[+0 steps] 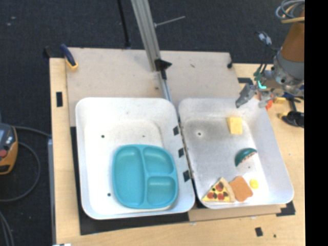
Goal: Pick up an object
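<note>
The right bin (205, 152) holds several toy foods. A yellow block (235, 125) lies near its back. A dark green rounded piece (245, 156) sits toward the right side. At the front are a pizza slice (218, 191), an orange piece (240, 187) and a small yellow piece (253, 184). My gripper (254, 98) hangs over the bin's back right corner, above and right of the yellow block. It is open, with nothing between its fingers.
The left bin (97, 122) holds a teal divided plate (145, 176) at its front. A metal post (148, 32) rises behind the two bins. A blue and yellow clamp (68, 56) sits at the bench's back left corner. Cables (292, 118) lie right of the bins.
</note>
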Motion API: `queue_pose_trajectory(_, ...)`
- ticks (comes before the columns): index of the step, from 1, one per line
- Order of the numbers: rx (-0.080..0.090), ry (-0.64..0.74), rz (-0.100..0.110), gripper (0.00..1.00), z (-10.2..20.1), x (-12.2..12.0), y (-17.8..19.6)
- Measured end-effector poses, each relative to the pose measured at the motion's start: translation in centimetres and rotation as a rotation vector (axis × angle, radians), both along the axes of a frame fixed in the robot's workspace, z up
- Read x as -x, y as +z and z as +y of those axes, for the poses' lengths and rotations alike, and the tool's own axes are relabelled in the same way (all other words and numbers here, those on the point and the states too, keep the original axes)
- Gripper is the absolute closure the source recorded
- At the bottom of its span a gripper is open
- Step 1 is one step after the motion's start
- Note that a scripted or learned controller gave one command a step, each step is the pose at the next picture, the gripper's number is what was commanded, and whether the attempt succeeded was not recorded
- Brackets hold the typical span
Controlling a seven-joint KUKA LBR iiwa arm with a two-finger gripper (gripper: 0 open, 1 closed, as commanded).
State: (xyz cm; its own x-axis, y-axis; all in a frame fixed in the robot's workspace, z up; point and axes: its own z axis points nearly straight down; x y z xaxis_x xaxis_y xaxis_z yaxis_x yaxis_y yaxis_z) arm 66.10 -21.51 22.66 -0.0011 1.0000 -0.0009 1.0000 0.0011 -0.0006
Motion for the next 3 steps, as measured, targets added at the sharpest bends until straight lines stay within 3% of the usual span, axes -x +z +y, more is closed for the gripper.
queue_pose_trajectory(1,0.001,0.0,-0.002,0.0,0.0,-0.1,0.1)
queue_pose_trajectory(3,0.0,0.002,0.002,0.0,-1.2,-0.5,-11.6)
